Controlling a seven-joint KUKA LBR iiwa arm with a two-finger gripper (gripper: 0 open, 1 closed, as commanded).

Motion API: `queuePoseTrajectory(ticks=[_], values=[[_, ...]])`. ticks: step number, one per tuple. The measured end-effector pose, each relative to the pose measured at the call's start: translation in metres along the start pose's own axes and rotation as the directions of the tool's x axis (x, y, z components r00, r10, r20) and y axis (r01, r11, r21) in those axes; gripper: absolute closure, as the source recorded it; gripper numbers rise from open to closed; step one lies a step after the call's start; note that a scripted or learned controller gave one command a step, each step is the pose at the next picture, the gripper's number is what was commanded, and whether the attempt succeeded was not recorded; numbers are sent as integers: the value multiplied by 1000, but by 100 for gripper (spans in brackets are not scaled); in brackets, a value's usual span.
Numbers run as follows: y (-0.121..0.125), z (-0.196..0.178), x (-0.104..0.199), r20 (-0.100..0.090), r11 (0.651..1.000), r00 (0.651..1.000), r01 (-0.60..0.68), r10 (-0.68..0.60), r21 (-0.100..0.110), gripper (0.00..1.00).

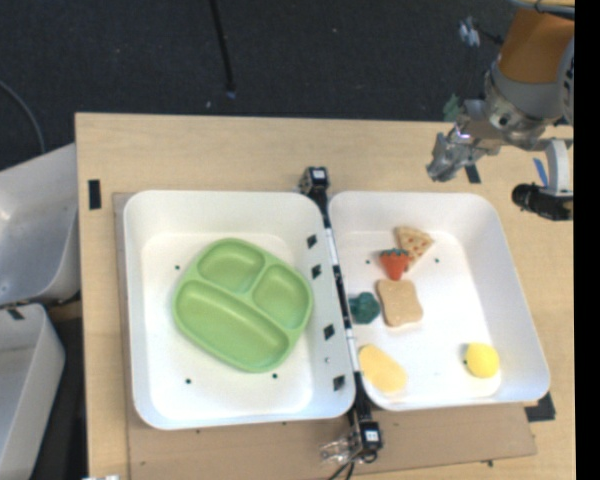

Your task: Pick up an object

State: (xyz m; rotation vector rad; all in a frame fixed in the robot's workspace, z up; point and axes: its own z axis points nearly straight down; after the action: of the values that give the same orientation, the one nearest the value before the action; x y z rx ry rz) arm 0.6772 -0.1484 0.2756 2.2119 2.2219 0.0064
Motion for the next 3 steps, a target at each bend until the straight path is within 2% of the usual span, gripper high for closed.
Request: queuePoseTrajectory(ticks=[1,2,3], values=[[0,3,-2,1,1000,1000,0,0,4,100],[-3,5,44,-1,1000,1000,0,0,7,100],[-25,4,93,-2,1000,1000,1,-1,8,100]])
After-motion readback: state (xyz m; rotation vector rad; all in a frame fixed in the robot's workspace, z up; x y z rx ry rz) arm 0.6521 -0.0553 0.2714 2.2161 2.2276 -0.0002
